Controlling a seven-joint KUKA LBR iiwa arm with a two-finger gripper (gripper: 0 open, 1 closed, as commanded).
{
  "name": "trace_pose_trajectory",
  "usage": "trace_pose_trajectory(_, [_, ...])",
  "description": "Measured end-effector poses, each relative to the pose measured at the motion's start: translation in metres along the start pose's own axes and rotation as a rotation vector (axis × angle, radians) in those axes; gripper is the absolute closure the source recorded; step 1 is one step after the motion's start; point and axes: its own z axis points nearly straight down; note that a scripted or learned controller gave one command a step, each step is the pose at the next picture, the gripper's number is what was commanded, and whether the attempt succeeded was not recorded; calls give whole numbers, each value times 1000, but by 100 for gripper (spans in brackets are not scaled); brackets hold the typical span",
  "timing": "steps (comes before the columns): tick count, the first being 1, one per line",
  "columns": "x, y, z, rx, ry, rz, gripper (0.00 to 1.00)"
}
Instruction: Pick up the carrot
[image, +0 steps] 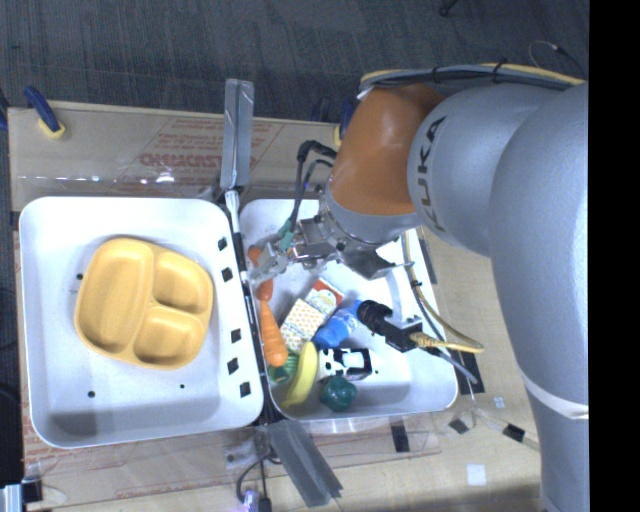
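The carrot (272, 338) is orange and slim. It lies lengthwise along the left wall of the right bin (430, 385), its lower end by a banana. My gripper (272, 254) hangs over the bin's far left corner, above and apart from the carrot. The big grey and orange arm reaches in from the right and covers the back of the bin. I see nothing of the carrot between the gripper's tips.
Right of the carrot are a yellow banana (303, 372), a checkered packet (302, 322), a blue item (340, 325), a black-and-white toy (350, 362) and a dark green piece (337, 393). A small red thing (254, 256) sits by the gripper. The left bin (50, 400) holds a yellow divided plate (145, 300).
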Motion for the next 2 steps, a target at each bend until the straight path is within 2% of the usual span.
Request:
trace_pose_trajectory(1, [65, -16, 31, 4, 1, -187, 0])
trace_pose_trajectory(2, [37, -72, 31, 3, 1, -164, 0])
